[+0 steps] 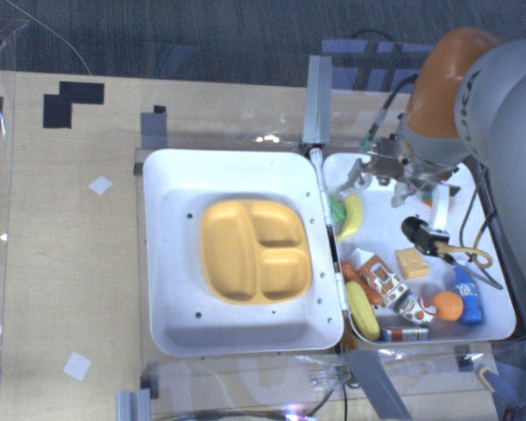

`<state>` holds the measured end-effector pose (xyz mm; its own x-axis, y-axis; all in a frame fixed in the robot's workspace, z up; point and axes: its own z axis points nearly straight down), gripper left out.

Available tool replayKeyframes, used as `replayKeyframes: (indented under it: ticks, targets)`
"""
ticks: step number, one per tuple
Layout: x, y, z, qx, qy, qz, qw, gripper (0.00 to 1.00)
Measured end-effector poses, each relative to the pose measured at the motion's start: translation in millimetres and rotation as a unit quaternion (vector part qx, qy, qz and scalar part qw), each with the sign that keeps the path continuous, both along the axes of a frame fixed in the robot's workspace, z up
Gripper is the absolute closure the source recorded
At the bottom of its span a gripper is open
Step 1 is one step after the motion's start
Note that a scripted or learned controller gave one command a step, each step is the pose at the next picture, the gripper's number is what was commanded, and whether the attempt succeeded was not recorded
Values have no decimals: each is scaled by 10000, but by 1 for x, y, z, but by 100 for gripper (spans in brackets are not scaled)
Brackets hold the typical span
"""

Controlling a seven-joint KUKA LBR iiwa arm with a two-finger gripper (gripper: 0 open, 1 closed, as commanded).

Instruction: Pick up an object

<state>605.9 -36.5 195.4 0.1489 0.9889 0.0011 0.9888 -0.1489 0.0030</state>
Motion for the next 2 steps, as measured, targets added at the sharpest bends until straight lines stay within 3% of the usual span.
replayKeyframes:
  ticks: [1,2]
  targets:
    - [6,-84,-88,-14,43,182,9998,0]
    - [62,-124,-110,-10,-9,-203,9998,0]
